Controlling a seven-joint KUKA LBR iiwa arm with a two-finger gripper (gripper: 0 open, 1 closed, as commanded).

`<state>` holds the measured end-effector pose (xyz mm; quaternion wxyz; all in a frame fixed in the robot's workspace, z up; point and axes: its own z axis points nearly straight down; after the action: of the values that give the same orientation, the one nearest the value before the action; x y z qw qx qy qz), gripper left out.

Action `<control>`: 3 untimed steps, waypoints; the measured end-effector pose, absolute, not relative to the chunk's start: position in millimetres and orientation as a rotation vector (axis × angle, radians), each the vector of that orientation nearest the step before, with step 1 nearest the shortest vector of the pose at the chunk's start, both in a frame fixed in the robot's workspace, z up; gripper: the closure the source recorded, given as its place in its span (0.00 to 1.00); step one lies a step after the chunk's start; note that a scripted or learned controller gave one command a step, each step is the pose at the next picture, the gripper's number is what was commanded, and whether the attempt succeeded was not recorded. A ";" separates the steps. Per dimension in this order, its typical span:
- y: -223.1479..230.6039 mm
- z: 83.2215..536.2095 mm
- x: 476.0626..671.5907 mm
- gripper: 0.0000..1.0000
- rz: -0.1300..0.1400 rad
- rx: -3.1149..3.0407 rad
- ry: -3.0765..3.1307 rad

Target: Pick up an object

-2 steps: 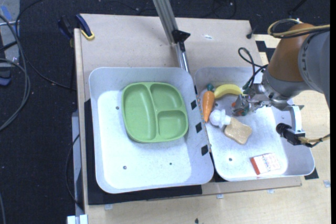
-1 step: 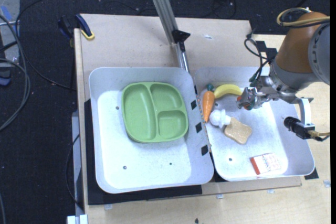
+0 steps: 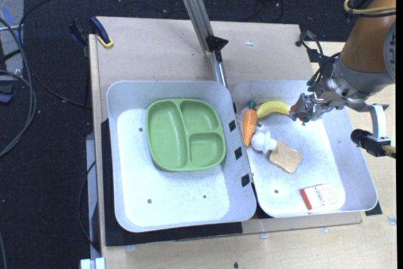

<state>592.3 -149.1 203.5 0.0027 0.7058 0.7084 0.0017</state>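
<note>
Matt green plastic plate (image 3: 186, 134), speckled white bins (image 3: 126, 198), pale wood bench (image 3: 151, 50), glossy yellow banana (image 3: 272, 109)

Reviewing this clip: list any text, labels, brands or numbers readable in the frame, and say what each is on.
No text here is legible.
Small red and white packet in the right bin: its white face carries a faint print, too small and blurred to read.
Green divided plate, carrot, banana: no markings visible.
</note>
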 end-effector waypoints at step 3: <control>-40.4 213.9 621.7 1.00 0.003 2.212 2.230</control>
<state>621.7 -40.4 213.9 0.0002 0.7043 0.7099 0.0008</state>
